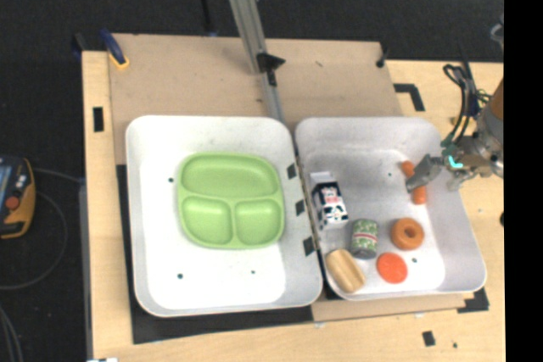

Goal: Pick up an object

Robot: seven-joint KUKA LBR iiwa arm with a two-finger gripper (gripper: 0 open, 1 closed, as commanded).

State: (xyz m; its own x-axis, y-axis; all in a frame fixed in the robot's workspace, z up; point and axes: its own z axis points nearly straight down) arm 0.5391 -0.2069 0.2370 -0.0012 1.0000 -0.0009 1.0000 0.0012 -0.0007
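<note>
White plastic forms the 2 shallow bins set side by side on the worktop (356,80), so that candidates are kept in one and space is left in the other. In the left bin (148,208) a green 3-compartment plate (229,199) is laid flat. The right bin (458,263) holds the loose pieces, mostly gathered along its near edge: a small milk carton (329,203) against the dividing wall, a green can (365,237), an orange doughnut (408,233), a bread roll (345,269) and an orange-red round piece (391,267).

From the right the arm is reached in low over the far right part of that bin, the wrist tilted leftward. The pincer (422,175) is seen beside a small orange object (417,194), likely the intended pick; whether the object is gripped, and whether the pincer is apart or together, cannot be told.
</note>
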